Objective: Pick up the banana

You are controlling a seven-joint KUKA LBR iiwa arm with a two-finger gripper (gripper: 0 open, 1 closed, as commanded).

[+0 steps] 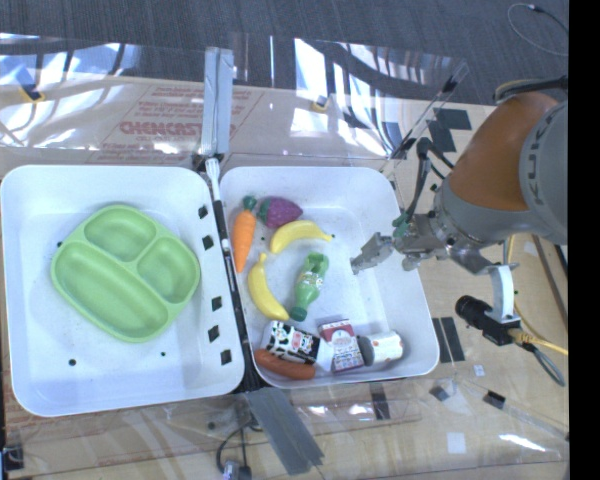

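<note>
Currently gripper (pixel 372 255) over right bin (pixel 405 313), 3 o'clock of banana (pixel 298 234), apart; grip state cannot tell. Second banana (pixel 263 290) at 7 o'clock.

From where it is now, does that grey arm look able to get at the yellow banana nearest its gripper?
Probably yes. The gripper is over the right bin, and bare white floor lies between it and the upper yellow banana.

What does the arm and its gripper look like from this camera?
The arm is bulky and rounded, grey with a broad orange band above the wrist. Its gripper is small, grey metal, on a cluttered wrist with greenish fittings. Thin dark cables run up behind it.
</note>
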